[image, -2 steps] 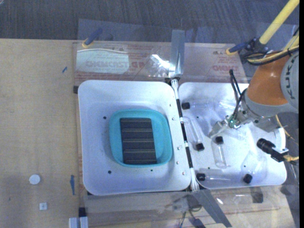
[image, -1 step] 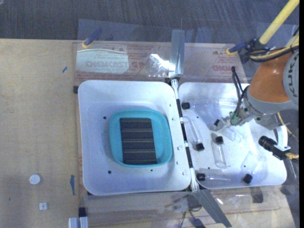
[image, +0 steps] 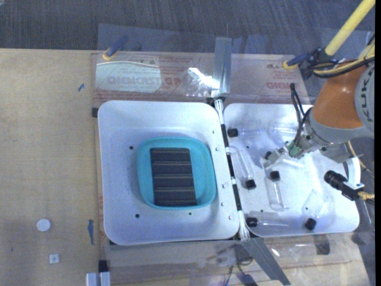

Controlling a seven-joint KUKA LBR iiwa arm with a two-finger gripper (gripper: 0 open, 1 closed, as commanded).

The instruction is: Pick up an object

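Several clear vials with black caps lie scattered in the right bin [image: 342, 219]. One vial [image: 275, 190] lies in the bin's middle with its cap toward the gripper. Another vial [image: 241, 167] rests along the left wall, and a third [image: 269, 222] lies near the front edge. My gripper [image: 286, 154] reaches down into the right bin from the right, its tip low over the floor just above and right of the middle vial's cap [image: 275, 175]. Nothing shows as held.
The left bin [image: 116, 159] holds a teal tray [image: 202, 159] with a dark ridged insert [image: 172, 176]. A metal divider [image: 229, 159] runs between the bins. More vials lie at the right bin's back [image: 256, 137] and front right [image: 315, 210].
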